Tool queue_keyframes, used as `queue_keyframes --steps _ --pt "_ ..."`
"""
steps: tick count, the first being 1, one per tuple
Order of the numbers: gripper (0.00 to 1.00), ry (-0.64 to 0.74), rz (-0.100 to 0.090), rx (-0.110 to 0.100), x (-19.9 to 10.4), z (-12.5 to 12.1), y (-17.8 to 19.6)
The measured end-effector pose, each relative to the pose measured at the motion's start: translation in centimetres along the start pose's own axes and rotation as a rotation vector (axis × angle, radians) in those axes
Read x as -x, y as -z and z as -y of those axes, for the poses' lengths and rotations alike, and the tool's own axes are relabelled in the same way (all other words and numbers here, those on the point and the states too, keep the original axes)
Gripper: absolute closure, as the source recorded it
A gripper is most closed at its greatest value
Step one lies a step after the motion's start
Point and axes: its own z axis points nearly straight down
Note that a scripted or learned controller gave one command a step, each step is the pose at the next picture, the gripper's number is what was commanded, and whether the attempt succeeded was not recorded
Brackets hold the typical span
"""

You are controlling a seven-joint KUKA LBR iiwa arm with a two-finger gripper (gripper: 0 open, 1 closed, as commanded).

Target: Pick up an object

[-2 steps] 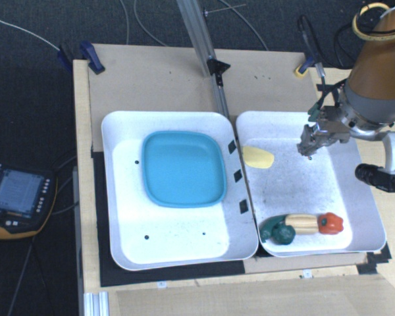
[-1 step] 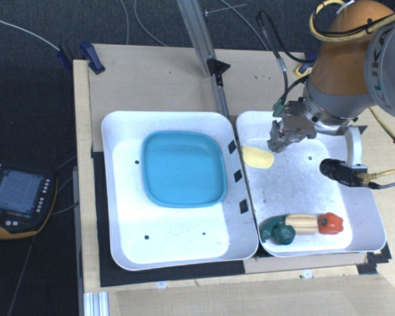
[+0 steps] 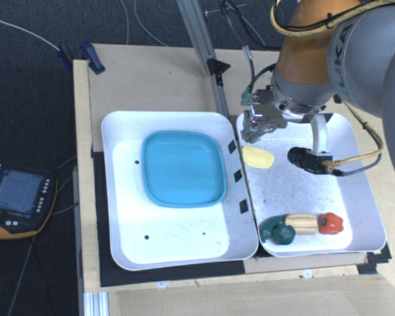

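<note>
Two bins: a pair of shallow white plastic bins sit side by side on the pale wooden bench (image 3: 151, 78), the left bin (image 3: 118, 176) and the right bin (image 3: 362, 203) touching along their inner rims.
Left bin: it holds a square turquoise plastic plate (image 3: 184, 168) with rounded corners, lying flat near the middle, a little toward the far side.
Right bin, far left corner: a small pale yellow lemon-shaped object (image 3: 258, 157) lies close to the inner rim.
Right bin, near edge: three toys lie in a row, a dark green rounded piece (image 3: 278, 231) on the left, a tan cylindrical piece (image 3: 301, 224) in the middle and a red tomato-like piece (image 3: 330, 223) on the right; each touches the next.
Arm: the grey arm with the orange band (image 3: 316, 38) reaches in from the right and hangs over the far part of the right bin.
Gripper: the metal two-finger gripper (image 3: 253, 131) points down just above and beside the yellow object; from where I stand I cannot tell how it is set, and nothing shows between its tips.
Black part: a dark cylindrical fitting (image 3: 309, 159) on a white bracket hangs from the wrist, over the bin floor.
Floor to the left: a handheld control pendant (image 3: 16, 196) with a screen lies on the dark carpet.
</note>
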Motion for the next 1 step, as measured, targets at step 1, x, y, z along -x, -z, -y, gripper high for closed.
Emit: queue_keyframes --steps 1 --pt "1.00 0.000 0.000 -0.001 -4.83 -0.98 -1.34"
